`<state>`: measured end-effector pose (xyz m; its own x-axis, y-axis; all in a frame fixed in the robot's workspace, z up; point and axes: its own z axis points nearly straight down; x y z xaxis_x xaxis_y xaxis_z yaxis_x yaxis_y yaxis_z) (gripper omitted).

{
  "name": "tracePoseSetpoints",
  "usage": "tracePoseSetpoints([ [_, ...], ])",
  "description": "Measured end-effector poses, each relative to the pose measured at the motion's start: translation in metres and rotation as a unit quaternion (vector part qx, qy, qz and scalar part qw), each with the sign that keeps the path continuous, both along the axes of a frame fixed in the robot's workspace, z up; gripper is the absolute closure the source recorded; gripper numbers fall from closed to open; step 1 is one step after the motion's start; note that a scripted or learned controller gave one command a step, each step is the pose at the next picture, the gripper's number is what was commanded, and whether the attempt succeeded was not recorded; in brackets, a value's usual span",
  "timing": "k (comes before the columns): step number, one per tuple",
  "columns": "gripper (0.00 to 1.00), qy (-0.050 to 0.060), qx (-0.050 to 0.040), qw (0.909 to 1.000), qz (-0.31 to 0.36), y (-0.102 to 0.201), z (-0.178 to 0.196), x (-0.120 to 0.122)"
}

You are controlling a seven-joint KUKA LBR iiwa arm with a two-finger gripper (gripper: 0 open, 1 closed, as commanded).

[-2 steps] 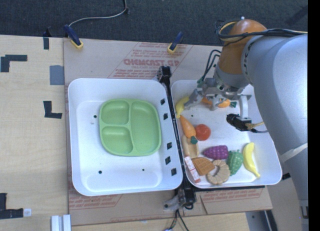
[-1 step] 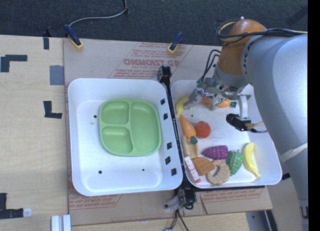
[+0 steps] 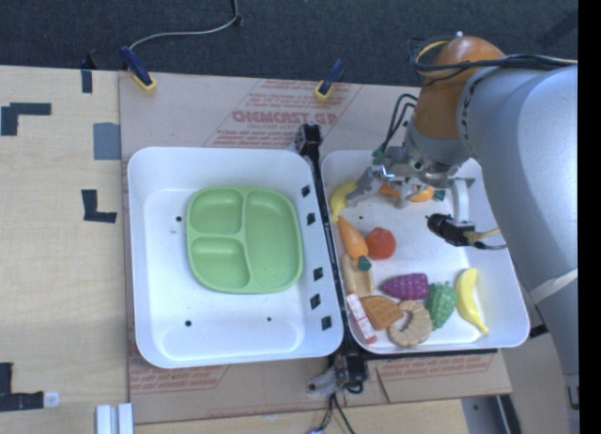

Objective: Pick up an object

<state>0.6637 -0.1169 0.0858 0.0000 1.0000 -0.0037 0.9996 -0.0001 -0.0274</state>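
Nearest the camera, at the right bin's [image 3: 512, 329] front edge: cookie [image 3: 410, 325], cracker [image 3: 380, 310], broccoli [image 3: 439, 303], grapes [image 3: 405, 286], banana [image 3: 470, 299]. Farther back in the same bin, carrot [image 3: 352, 237] lies beside tomato [image 3: 380, 242]. Left bin [image 3: 150, 235] holds a green divided plate [image 3: 246, 239]. Arm [image 3: 507, 141] reaches in from the right; claw [image 3: 394, 181] hangs low over the right bin's back part, above small yellow and orange pieces there. Cannot tell whether claw is spread or pressed together, nor whether anything sits in it. Both bins rest on cardboard over the desk [image 3: 56, 272].
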Motion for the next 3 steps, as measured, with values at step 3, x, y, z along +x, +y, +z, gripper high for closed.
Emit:
tracePoseSetpoints([
  [3,0.00,0.000,0.0011,1.0000,0.001,-0.0016,0.0000,0.0003],
])
